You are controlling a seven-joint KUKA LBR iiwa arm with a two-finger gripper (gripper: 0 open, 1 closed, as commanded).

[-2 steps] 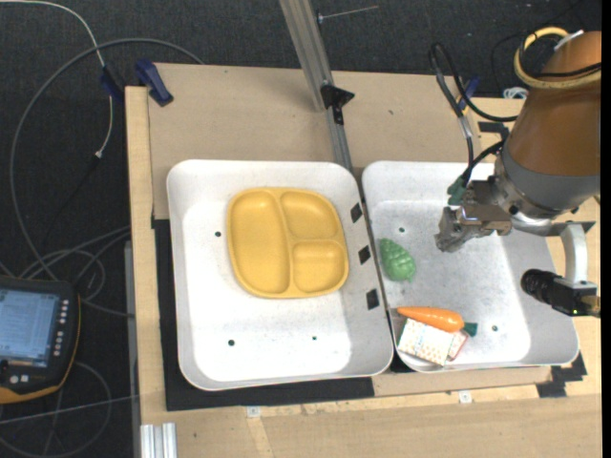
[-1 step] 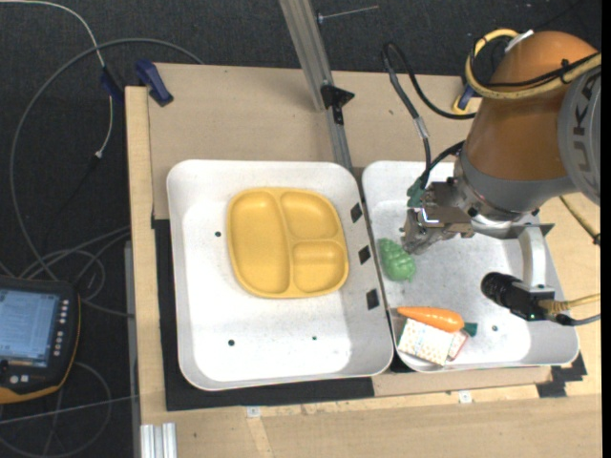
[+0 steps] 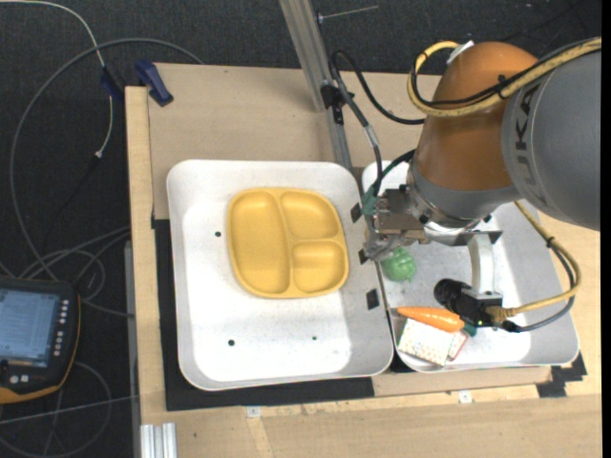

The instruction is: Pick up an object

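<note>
Where the arm (image 3: pixel 535 141) curves, faint grey letters resist reading.

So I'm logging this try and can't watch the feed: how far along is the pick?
Nothing looks picked up yet. The gripper is down in the right bin, directly above the green object, which lies on the bin floor. The carrot and the white box lie untouched nearby, and the yellow divided plate sits in the left bin. Grasping and lifting remain.
</note>
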